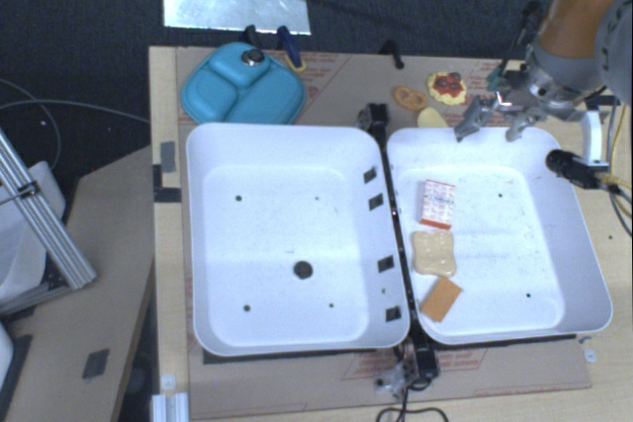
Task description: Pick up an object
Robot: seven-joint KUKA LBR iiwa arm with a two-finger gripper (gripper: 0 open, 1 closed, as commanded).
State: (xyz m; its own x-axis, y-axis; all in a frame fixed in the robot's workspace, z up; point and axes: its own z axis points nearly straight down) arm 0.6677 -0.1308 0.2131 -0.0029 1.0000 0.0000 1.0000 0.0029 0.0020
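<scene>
Arm poised above the right bin's far edge

The jaws (493, 121) stand spread and grasp nothing; a red-and-white packet (438, 204), pale slice (433, 253) and orange piece (441, 297) lie in the right bin (554, 242).

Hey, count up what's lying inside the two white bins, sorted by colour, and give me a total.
Red-and-white packet: 1
Pale beige slab: 1
Orange piece: 1
Small dark round object: 1
Total: 4

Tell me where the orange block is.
The orange block lies in the right bin, near its front left corner, just below the beige slab.
</scene>
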